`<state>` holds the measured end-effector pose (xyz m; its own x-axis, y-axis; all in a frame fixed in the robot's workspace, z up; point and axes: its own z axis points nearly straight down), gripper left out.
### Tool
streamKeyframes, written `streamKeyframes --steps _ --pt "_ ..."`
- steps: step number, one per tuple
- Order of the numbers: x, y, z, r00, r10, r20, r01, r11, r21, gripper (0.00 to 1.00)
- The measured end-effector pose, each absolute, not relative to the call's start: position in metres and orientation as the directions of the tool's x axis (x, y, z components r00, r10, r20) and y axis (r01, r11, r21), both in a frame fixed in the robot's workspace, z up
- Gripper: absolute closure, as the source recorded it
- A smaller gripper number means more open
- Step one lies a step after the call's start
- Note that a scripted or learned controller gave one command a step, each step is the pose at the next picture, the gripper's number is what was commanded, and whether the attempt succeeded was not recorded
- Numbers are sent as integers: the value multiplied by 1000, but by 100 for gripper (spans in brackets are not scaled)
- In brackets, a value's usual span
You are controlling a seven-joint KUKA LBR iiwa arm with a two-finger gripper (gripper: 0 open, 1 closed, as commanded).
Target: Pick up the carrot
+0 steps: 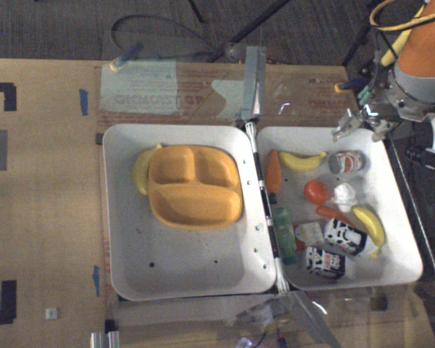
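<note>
The carrot point(273, 171) is a stubby orange piece lying lengthwise against the left wall of the right bin point(404, 216), just left of a yellow banana point(301, 160). My gripper point(362, 127) hangs over the far right corner of that bin, near a small tin can point(346, 162) and well to the right of the carrot. Its fingers are spread open with nothing between them.
The right bin also holds a red tomato point(316, 191), a white lump point(344, 194), a slim orange-red piece point(333, 213), a second banana point(370, 225), a green bottle point(283, 230) and two black-and-white packs point(344, 236). An orange divided plate point(196, 185) lies in the left bin point(181, 267).
</note>
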<state>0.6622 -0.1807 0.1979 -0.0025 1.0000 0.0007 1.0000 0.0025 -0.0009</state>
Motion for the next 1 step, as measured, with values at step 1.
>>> streamKeyframes --steps 1 --pt "672 -151 106 -175 985 -8 984 175 19 0"
